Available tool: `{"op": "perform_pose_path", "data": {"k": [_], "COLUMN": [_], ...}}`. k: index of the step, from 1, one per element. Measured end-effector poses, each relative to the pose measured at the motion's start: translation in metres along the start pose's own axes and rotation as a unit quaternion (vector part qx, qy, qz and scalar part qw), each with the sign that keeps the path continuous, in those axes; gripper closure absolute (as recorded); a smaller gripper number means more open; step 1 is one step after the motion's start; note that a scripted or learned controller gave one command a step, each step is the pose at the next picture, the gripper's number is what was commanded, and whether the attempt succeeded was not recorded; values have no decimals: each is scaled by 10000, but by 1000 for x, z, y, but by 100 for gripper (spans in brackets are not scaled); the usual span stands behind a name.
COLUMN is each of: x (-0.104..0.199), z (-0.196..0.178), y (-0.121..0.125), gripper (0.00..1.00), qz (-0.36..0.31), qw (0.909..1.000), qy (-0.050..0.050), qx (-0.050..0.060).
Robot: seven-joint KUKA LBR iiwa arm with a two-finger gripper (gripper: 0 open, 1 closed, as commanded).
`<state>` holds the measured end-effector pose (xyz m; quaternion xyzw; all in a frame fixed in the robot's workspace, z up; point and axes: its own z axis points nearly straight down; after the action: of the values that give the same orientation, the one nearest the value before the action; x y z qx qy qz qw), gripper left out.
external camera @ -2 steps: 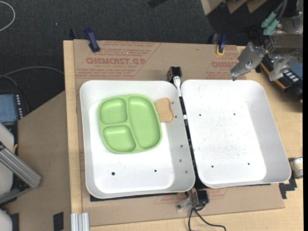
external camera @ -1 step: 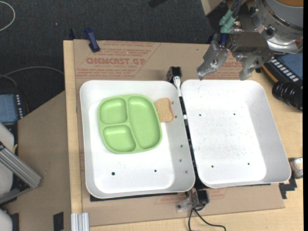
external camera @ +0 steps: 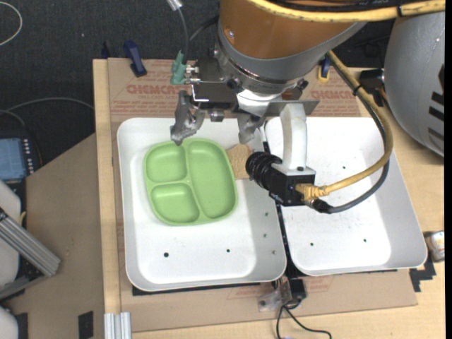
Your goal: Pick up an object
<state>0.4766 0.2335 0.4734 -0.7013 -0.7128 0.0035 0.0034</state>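
A light green divided plate [external camera: 189,181] with three compartments lies in the left white bin [external camera: 205,260], toward its far half. My gripper [external camera: 214,134] hangs over the plate's far rim. Its fingers stand wide apart: the left fingertip [external camera: 179,135] is at the plate's far left corner and the right finger [external camera: 247,130] is near the far right corner. Nothing shows between the fingers. A small tan piece [external camera: 239,153] peeks out beside the plate's far right edge, partly hidden under the gripper.
The right white bin [external camera: 353,239] sits beside the left one. A black unit [external camera: 277,176] with a yellow cable [external camera: 360,176] hangs from the wrist over the seam between the bins. The arm's big body covers the bins' far edge.
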Motion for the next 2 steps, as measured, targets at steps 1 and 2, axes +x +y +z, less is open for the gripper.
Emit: {"op": "perform_pose_path", "data": {"k": [1,2], "x": [-9,-9], "z": [-66,-73], "y": [2,2], "gripper": [0,100], "qz": [73,70], "qw": [9999,10000], "qy": [21,12], "qx": [-89,-69]}}
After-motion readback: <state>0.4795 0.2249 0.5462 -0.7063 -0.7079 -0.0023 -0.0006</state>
